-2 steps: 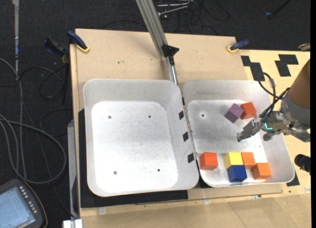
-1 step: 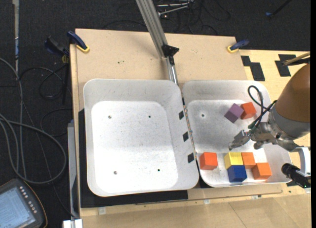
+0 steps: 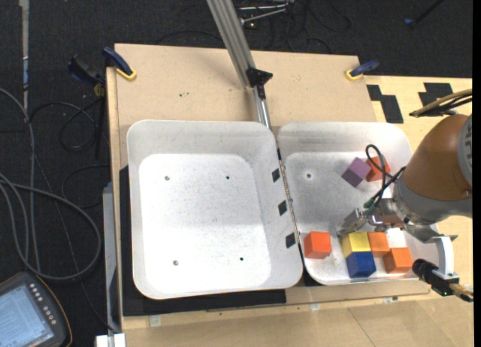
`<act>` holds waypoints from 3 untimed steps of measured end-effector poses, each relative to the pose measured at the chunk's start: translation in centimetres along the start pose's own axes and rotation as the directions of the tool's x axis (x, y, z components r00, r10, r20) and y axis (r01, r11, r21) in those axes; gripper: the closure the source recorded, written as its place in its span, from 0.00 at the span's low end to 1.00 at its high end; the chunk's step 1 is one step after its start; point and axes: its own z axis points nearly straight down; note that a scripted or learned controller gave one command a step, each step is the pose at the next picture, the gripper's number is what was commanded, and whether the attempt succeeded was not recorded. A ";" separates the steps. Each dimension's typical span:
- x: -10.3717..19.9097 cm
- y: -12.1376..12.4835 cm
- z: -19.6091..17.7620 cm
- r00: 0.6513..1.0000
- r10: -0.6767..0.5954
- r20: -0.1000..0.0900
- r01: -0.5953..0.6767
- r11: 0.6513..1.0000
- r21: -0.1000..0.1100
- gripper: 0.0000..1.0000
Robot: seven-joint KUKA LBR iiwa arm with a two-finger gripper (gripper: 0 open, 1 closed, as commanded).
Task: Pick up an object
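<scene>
Where the end effector (image 3: 359,221) hovers, yellow block (image 3: 358,242) just beneath

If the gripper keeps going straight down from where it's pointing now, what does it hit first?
Most likely the yellow block, just below the gripper in the right bin; an orange block sits right beside it. Depth is hard to judge.

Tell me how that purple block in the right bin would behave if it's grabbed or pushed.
The purple block looks like a flat-faced cube, so it would probably slide rather than roll. It seems rigid and small, likely light and easy to pinch. It lies close beside an orange piece, so a push could shove that too.
</scene>
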 end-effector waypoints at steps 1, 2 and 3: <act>0.0 0.1 -1.2 1.000 -0.002 0.001 0.002 1.000 -0.004 1.00; -0.9 0.6 -6.0 1.000 -0.004 0.004 0.004 1.000 -0.006 1.00; -1.0 0.8 -10.2 1.000 -0.004 0.005 0.004 1.000 -0.007 1.00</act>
